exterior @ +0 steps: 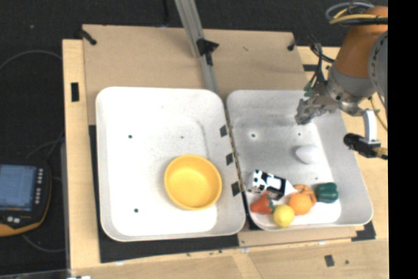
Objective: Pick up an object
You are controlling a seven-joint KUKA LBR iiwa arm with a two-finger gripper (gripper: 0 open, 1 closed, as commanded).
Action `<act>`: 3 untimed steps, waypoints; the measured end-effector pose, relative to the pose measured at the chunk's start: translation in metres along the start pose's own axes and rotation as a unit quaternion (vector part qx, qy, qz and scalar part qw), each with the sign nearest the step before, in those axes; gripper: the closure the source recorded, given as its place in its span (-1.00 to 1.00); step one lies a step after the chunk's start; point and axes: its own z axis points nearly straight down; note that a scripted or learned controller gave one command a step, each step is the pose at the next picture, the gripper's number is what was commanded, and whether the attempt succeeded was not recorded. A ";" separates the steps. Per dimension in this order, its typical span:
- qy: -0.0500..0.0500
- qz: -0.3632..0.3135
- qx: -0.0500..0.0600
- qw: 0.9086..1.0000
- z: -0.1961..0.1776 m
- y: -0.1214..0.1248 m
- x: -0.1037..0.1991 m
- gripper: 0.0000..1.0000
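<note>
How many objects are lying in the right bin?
6, possibly more hidden in the pile: a pale white object alone mid-bin, and along the near edge a black-and-white toy, red piece, yellow ball, orange ball and green piece.

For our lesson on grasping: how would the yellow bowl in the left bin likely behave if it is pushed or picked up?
The yellow bowl looks like rigid plastic, so probably light and stiff. It sits upright on a wide base, so a push would likely slide it across the smooth left bin rather than tip it. Its thin rim seems the easiest grip.
</note>
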 end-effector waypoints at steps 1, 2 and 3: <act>0.002 0.001 -0.001 1.000 -0.045 -0.001 -0.003 1.00; 0.001 0.000 -0.003 1.000 -0.110 -0.002 -0.004 1.00; 0.002 -0.001 -0.001 1.000 -0.150 -0.001 -0.006 1.00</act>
